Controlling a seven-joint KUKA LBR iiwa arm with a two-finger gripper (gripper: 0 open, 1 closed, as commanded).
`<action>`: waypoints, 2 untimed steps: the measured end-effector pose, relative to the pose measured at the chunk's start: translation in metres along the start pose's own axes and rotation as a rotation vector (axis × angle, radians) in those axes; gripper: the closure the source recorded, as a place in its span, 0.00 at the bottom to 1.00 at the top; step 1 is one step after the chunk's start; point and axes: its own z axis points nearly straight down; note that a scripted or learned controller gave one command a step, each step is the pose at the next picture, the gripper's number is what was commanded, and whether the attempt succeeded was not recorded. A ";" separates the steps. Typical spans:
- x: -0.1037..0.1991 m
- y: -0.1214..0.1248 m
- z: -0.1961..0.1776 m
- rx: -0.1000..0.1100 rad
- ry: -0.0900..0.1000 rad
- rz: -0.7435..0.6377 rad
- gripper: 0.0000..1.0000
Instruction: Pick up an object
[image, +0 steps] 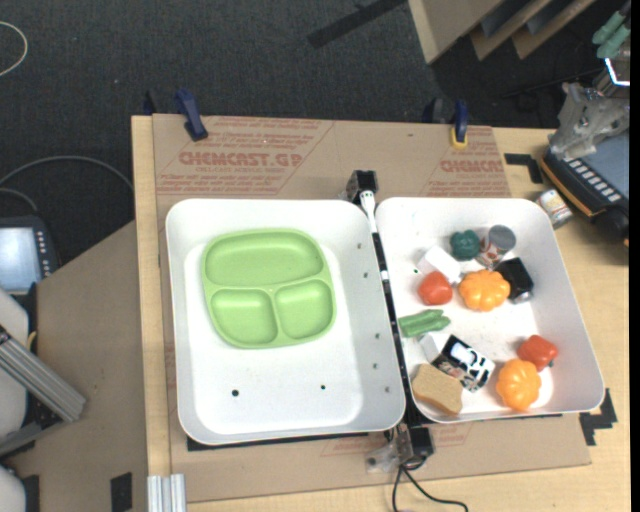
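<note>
Two shallow white bins are sitting side by side on the bench. Inside the left bin (190, 330), a green divided tray (265, 287) is lying nearer the far edge than the near one.

The right bin (575, 340) is carrying all the loose objects. Along its left edge a green pepper-shaped piece (423, 322) is lying, and a tan block (438, 388) is resting in its near left corner. Further in, a white block (440, 264) is touching a red piece (435, 289), and a black-and-white item (466, 362) is lying just beside the tan block. Toward the far edge a dark green piece (464, 243) is sitting next to a grey round object (499, 239). Below them an orange pumpkin shape (484, 290) is touching a black block (515, 279). Near the near right corner a second orange piece (518, 384) is sitting just beside another red piece (538, 350).

Beyond the right bin's far right corner, what appears to be the gripper (592, 115) is hanging off the bench's right edge, blurred; whether it is released or clenched cannot be told. Every object is lying in the bin, well apart from it.
</note>
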 end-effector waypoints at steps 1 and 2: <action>0.103 -0.041 0.008 0.019 0.001 -0.003 1.00; 0.100 -0.043 0.153 0.033 -0.005 0.012 1.00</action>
